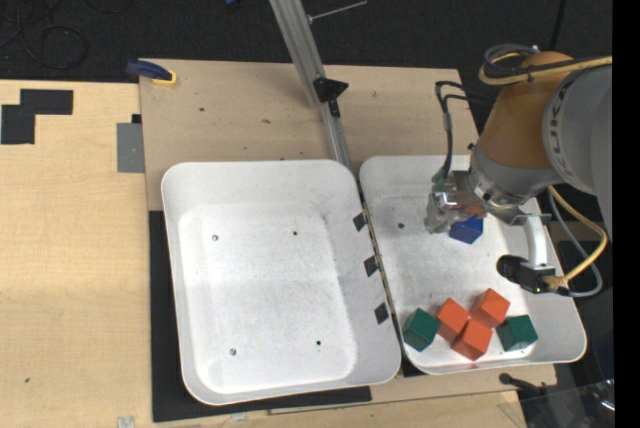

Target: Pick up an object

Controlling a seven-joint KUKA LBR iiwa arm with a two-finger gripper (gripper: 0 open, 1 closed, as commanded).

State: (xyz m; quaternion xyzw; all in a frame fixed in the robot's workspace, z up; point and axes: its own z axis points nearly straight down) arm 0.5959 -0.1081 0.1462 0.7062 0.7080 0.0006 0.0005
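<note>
The pincer (452, 208) sits low in the right shallow white plastic bin (400, 178), right against a small blue cube (467, 231); whether it grips the cube, I cannot tell. Judging by that, the pick is mid-attempt, with lifting left. The grey arm with its orange band (520, 121) bends down from the right. 5 cubes, 3 orange-red (472, 320) and 2 green (421, 328), cluster at the bin's near edge. The left white bin (190, 191) lies beside it on the wooden tabletop (70, 216).
</note>
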